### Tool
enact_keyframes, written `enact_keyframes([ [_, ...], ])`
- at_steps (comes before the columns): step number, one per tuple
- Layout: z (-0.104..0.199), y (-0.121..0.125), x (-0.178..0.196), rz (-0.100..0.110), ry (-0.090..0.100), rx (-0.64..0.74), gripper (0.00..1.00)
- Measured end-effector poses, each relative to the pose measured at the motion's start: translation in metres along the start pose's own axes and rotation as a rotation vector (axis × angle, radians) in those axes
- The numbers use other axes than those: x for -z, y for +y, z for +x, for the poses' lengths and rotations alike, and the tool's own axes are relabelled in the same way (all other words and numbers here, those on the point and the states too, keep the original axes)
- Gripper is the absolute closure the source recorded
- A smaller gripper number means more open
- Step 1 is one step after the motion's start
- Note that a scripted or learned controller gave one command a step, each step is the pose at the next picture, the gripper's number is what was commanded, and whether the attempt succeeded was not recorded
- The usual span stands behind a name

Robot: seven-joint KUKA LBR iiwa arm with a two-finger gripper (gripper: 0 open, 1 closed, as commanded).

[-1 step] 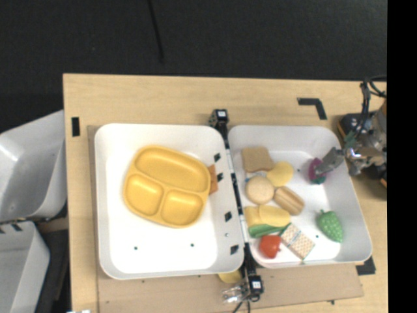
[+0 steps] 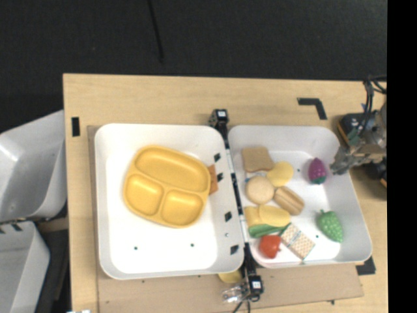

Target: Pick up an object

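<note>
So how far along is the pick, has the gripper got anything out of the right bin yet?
Done: nothing looks picked. The toy foods, among them the purple grapes, green grapes and tomato, all lie in the right bin. In hand: the gripper sits at that bin's right rim, near the purple grapes, with nothing visibly between its fingers. Left: the grasp and lift.
</note>
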State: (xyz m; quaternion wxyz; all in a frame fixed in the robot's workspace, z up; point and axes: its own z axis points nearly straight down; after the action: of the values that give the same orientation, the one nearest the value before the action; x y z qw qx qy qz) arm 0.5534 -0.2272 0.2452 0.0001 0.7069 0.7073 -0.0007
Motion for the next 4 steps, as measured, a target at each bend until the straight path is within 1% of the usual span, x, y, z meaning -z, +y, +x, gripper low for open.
enact_keyframes([
  [1, 0.044, 0.021, -0.104, 0.008, 0.005, 0.005, 1.00],
  [2, 0.049, 0.022, -0.079, 0.005, 0.001, -0.002, 1.00],
  [3, 0.158, 0.043, -0.042, -0.004, 0.005, 0.011, 1.00],
  [4, 0.212, 0.002, -0.020, 0.002, 0.004, 0.006, 1.00],
])
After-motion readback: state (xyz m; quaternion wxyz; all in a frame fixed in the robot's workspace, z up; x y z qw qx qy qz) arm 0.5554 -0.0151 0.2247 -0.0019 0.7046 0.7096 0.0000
